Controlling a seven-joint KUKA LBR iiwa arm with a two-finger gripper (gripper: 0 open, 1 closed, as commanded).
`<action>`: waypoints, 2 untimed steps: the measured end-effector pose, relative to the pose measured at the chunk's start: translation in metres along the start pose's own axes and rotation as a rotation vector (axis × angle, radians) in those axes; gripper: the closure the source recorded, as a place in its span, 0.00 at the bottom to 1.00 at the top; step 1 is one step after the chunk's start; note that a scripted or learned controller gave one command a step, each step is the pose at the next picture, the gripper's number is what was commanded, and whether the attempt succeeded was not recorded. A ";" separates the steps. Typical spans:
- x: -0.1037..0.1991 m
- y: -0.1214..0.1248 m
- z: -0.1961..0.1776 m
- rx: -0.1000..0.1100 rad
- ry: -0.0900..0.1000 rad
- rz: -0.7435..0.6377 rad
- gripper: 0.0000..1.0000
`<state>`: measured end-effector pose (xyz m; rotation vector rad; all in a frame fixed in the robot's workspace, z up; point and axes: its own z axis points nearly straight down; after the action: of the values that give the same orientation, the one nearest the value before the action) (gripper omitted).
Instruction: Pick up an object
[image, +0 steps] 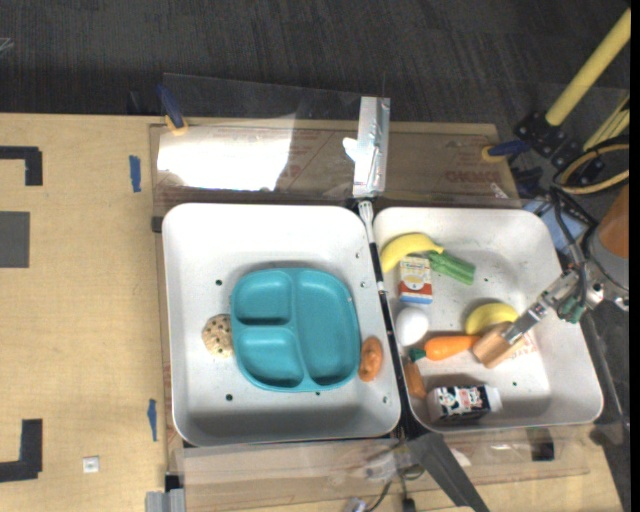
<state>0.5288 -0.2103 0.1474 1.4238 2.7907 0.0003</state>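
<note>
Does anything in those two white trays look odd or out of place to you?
Slightly. The milk bottle lies on its side in the right bin, amid jumbled toy food. In the left bin, a cookie and a small orange piece sit beside the teal plate, not on it.

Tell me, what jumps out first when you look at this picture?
The big teal divided plate sits in the middle of the left bin, with a speckled cookie at its left edge and a small orange piece at its right. The right bin is crowded with toy food: a yellow banana, a white egg, a carrot and a small bottle. The gripper reaches in from the right, low over that pile.
</note>
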 end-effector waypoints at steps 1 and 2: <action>0.003 0.016 0.051 -0.014 -0.002 0.304 0.00; 0.026 0.097 0.054 -0.013 -0.006 0.213 0.00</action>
<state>0.5925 -0.1322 0.0939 1.7068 2.6140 0.0152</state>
